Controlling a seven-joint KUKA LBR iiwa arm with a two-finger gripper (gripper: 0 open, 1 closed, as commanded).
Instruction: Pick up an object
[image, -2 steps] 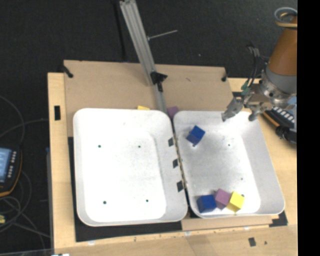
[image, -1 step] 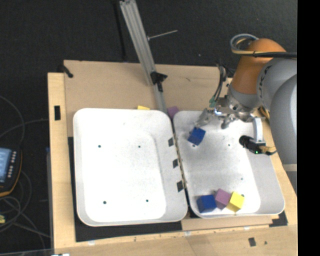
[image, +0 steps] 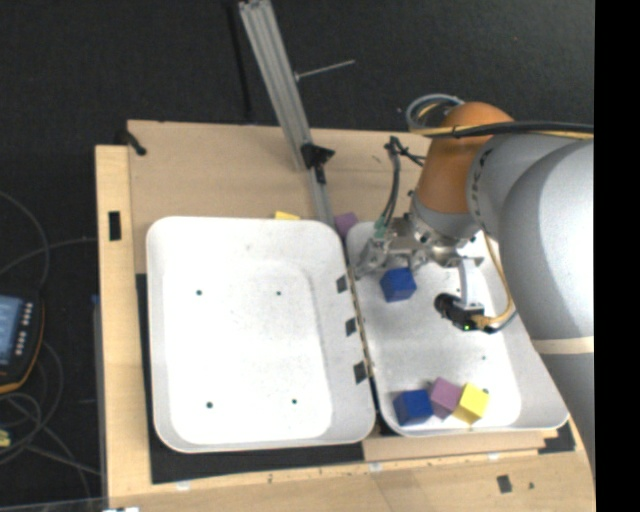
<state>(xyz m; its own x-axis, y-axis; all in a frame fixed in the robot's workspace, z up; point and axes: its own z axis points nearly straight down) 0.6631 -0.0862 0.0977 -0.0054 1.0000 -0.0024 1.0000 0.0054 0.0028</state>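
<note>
Two white bins, right bin (image: 500, 395) held two blue blocks (image: 398, 284), one purple (image: 443, 396), one yellow (image: 472, 402), gripper (image: 400, 262) fingers unclear, left bin (image: 240, 330) roomy.

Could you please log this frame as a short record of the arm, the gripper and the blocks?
arm: grey arm reaching in from the right
gripper: gripper low over the right bin
nearest block: blue cube just below the gripper
front corner: blue block, purple block, yellow block clustered
left bin: left bin, white
grasp: cannot tell
</note>
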